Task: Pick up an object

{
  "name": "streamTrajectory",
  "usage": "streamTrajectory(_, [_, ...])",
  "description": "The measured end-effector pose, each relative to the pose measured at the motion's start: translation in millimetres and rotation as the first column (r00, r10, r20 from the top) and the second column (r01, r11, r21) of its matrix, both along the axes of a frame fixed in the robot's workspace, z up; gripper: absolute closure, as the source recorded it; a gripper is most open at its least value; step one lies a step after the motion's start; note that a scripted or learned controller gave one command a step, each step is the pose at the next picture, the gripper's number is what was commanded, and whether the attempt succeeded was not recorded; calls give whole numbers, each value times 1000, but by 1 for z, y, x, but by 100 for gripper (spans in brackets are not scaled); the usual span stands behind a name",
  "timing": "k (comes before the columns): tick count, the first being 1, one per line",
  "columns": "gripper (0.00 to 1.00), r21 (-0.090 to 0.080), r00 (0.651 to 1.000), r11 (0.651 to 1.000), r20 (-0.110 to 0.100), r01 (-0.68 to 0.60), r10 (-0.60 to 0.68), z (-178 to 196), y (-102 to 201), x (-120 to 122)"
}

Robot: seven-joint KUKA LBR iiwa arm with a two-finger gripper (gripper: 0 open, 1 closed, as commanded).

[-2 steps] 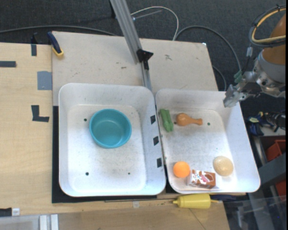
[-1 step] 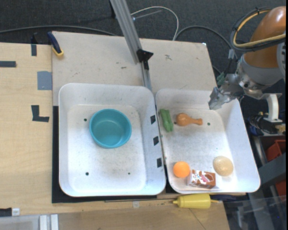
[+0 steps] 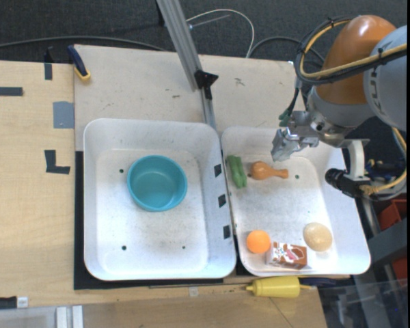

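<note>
While the grey arm reaches in from the right, its claw (image 3: 285, 147) hangs over the back of the right white bin (image 3: 342, 251). I cannot tell whether the claw is apart or together. Nothing can be seen between its tips.

Just below the claw lies one small orange-brown wooden pin (image 3: 267, 172), shaped like a bowling pin. Its long side runs left to right, with the fat end on the left and the thin end pointing right. Just left of it lies one green soft toy (image 3: 238, 171), running front to back.

Near the front of that bin sit one orange ball (image 3: 258, 242), one red and white packet (image 3: 288, 255) and one pale egg-shaped thing (image 3: 318, 237).

One round teal bowl (image 3: 157, 183) sits in the left white bin (image 3: 102, 251). One yellow bottle (image 3: 277, 288) lies on the tabletop (image 3: 27, 203) in front.
</note>
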State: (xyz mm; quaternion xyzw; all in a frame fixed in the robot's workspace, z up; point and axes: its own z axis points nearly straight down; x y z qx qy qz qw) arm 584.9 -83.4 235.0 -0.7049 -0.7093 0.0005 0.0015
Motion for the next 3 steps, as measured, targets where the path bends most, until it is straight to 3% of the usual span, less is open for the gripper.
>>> streamTrajectory(3, [100, 0, 1000, 1000, 1, -2, 2, 12, 155, 3])
